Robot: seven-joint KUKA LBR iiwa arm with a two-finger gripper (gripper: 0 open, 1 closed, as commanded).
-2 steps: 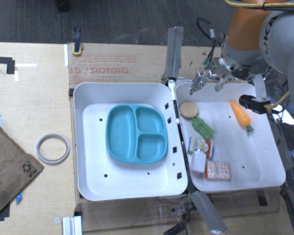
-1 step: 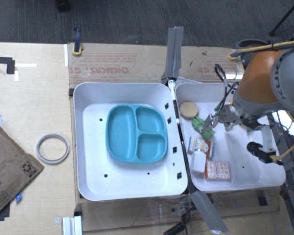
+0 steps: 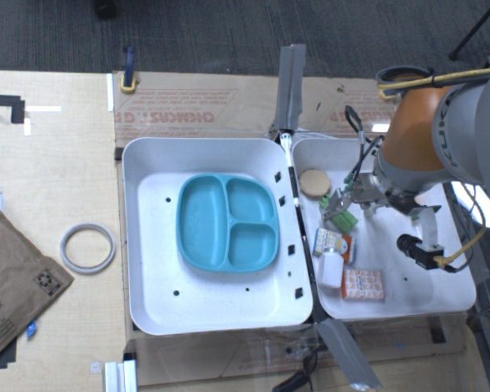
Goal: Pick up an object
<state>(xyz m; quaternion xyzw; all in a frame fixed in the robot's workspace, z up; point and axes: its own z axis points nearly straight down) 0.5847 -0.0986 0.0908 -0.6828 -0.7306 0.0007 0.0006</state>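
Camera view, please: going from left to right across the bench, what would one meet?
Grey tape ring → turquoise divided plastic tray → round tan disc → red-and-white patterned carton → grey arm with orange band.

The grey arm reaches in from the right side of the scene, its thick final link filling the upper right corner. The orange band sits just left of that grey link, above the wrist, and faces the camera as a broad rounded shape. From there the wrist angles down and to the left. Thin cables loop around the wrist, and a black fitting hangs on the near side of it. The hand is at the arm's left end, low over the surface, pointing down and left.
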